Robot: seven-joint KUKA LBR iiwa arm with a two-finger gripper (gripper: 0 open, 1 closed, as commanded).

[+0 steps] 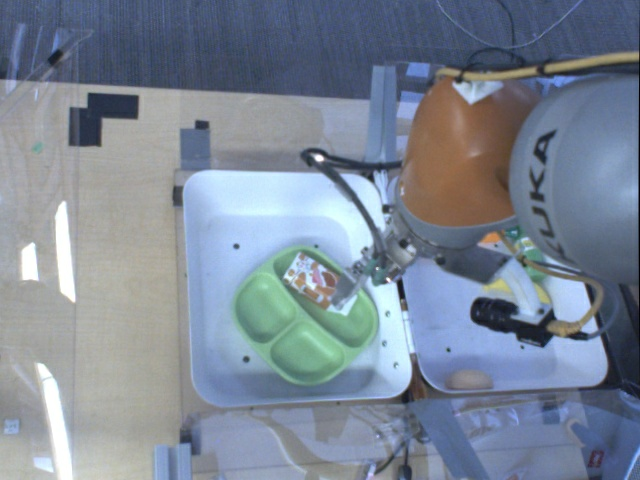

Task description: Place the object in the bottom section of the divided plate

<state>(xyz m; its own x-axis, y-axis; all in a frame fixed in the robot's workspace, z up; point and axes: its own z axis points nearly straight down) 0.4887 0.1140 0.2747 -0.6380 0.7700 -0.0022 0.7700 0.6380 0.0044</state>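
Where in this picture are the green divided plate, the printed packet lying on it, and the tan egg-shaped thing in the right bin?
green divided plate [262, 306]: camera view, on its bare left section.
printed packet [313, 280]: camera view, on the middle of its printed face.
tan egg-shaped thing [469, 379]: camera view, on its middle.

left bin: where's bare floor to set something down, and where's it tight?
Bare white floor of the left bin: the strip between its far wall and the green divided plate, plus its left side. Tight on the plate's right section, where the end effector meets a small printed packet.
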